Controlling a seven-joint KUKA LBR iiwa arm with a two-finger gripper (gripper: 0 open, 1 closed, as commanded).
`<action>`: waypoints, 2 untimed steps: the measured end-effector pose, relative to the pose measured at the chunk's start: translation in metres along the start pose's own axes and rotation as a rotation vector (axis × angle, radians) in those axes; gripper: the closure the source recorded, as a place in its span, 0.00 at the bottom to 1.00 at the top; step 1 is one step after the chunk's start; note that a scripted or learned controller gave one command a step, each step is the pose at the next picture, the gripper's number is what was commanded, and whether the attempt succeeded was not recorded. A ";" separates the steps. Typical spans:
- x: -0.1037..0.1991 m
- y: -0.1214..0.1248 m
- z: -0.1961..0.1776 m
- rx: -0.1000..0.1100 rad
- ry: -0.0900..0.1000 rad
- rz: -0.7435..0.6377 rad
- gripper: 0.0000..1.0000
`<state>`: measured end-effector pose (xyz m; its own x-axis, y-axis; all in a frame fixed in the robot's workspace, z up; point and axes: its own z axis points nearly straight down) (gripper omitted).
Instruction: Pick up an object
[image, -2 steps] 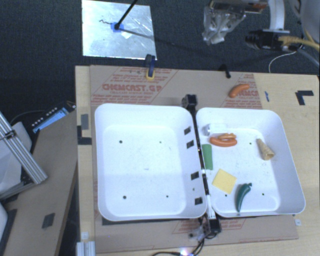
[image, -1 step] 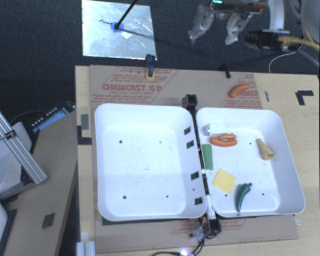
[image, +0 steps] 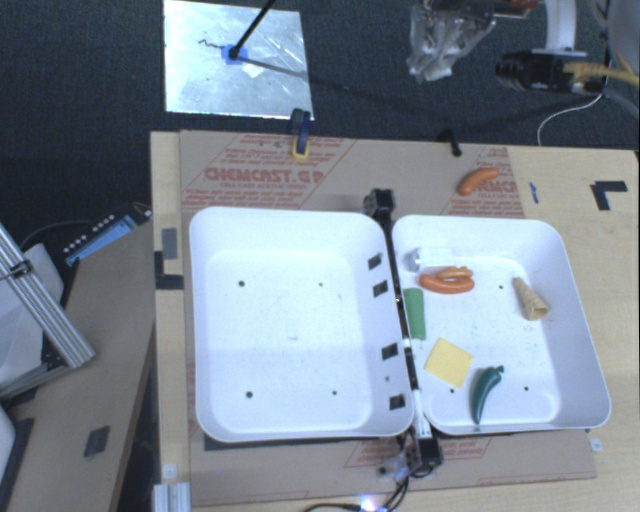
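Both white bins, the left bin (image: 280, 330) and the right bin (image: 560, 330), look like smooth plastic with a soft shine. They sit on a flat brown sheet (image: 400, 165) that looks like matt cardboard with red print. The hot dog (image: 446, 281), yellow square (image: 448, 362) and green pepper (image: 486, 390) look like smooth toy plastic, and a shiny silver sheet (image: 238, 60) looks like metal foil.

Pincer (image: 437, 50) hangs way up top, well clear of the right bin (image: 570, 300) with its hot dog (image: 446, 281), cheese slice (image: 449, 362) and green pepper (image: 485, 389).
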<state>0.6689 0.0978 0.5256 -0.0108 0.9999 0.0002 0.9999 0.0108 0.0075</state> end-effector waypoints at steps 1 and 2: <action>0.000 0.000 0.001 0.001 0.000 0.000 0.00; 0.000 0.000 -0.011 -0.002 0.000 -0.004 1.00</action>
<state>0.6691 0.0982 0.5367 -0.0148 0.9999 0.0000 0.9998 0.0148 0.0096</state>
